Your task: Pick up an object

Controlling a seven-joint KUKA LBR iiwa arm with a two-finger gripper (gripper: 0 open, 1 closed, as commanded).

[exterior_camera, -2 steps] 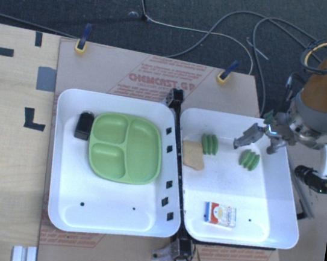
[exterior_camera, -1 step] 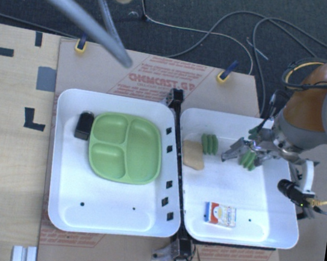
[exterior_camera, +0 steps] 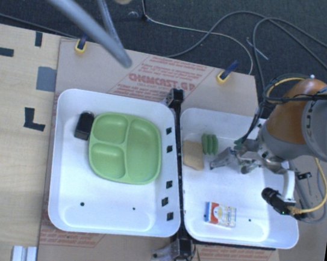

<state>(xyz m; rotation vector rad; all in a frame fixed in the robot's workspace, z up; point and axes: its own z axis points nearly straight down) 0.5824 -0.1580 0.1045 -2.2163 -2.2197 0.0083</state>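
we take the green ridged object (exterior_camera: 209, 143) as the likeliest target: it lies in the right bin (exterior_camera: 270, 234), near the bin's upper left corner, touching or just beside a tan sponge-like block (exterior_camera: 194, 155) that sits against the divider between the bins.

the gripper (exterior_camera: 223, 160) sits just right of and below the green object, over bare bin floor, pointing toward it. fingers (exterior_camera: 217, 163) look spread apart with nothing between them, so no grasp yet. our read: this is the approach step, task barely begun.

the arm (exterior_camera: 302, 120) comes in low over the right bin, wrist angled toward the divider, probably because the targets crowd that corner. risk: with the green object and tan block so close, a close could catch both, or shove one into the bin wall.

further from the green object, a small white and orange packet (exterior_camera: 220, 214) lies flat lower in the same bin, well apart and an easier pick by our judgement.

across the divider, the left bin (exterior_camera: 101, 218) holds a green divided tray (exterior_camera: 125, 149) with a small black block (exterior_camera: 84, 125) at its left edge.
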